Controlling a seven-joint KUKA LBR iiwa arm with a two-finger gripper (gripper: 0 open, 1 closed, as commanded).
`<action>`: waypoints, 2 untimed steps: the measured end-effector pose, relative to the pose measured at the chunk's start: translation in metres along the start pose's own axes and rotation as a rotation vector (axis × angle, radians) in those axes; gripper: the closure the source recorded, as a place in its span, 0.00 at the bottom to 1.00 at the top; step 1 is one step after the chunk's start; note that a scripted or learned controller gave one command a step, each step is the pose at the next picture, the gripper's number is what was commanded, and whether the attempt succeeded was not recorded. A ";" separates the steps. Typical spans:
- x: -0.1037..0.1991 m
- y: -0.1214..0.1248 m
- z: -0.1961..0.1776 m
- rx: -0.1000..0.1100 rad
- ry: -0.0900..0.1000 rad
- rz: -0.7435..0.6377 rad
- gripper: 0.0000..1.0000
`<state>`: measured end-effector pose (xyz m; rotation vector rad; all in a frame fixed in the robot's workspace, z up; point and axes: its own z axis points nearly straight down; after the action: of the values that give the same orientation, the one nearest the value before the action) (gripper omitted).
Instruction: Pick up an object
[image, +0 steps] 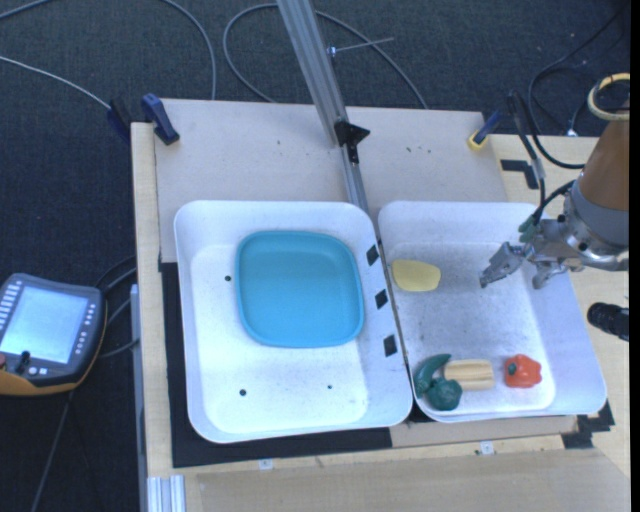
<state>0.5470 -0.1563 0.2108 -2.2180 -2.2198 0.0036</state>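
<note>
Half-cut-off arm (608, 190), fingers (497, 268) spread over right bin (570, 330).

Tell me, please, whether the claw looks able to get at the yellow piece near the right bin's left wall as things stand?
Probably yes: the claw hangs over the right bin, and bare bin floor lies between it and the yellow piece.

Glossy blue plastic plate (300, 288), smooth white plastic bins (200, 400)

Grey arm (600, 215), orange band, seemingly dark metal fingers (500, 266).
</note>
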 end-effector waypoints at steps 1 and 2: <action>-0.003 -0.004 0.062 0.000 0.000 0.001 0.00; -0.002 -0.005 0.114 0.000 0.000 0.001 0.00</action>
<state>0.5418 -0.1586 0.0970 -2.2188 -2.2192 0.0035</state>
